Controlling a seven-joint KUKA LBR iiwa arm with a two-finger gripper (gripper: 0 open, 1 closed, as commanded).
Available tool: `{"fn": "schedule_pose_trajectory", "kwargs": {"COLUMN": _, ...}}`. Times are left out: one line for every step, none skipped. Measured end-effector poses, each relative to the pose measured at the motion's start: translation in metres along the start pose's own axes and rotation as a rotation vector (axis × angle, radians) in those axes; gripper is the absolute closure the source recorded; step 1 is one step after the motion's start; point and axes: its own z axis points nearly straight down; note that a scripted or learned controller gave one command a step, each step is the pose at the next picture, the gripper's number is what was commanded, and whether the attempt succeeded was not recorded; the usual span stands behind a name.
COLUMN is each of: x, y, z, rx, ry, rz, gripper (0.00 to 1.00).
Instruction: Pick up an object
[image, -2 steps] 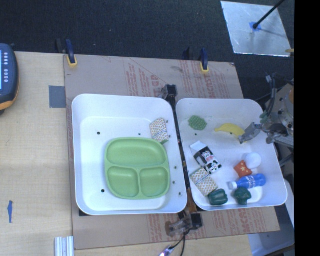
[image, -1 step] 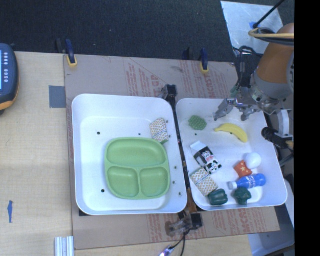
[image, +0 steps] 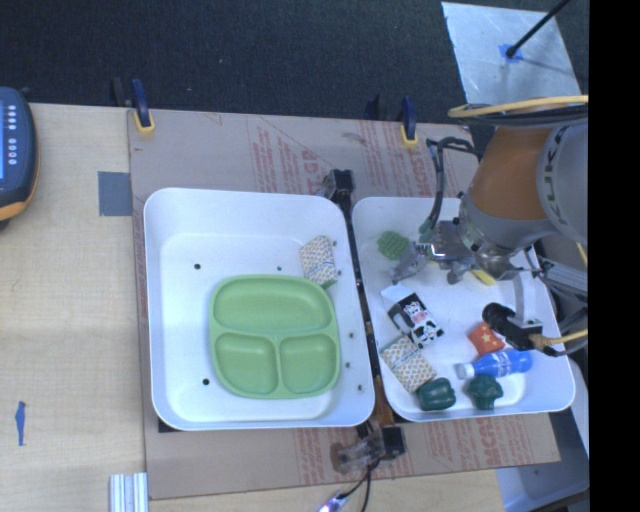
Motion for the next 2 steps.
{"fn": "schedule_pose_trajectory", "kwargs": {"x": -0.006, "y": -0.024, "z": 0.037, "rx": -0.002, "ry": -0.003, "rz": 0.005, "gripper": 0.00}}
{"fn": "schedule_pose_trajectory", "kwargs": {"x": -0.007, "y": -0.022, "z": 0.024, "rx": -0.005, "ry": -0.004, "rz": 0.004, "gripper": 1.00}}
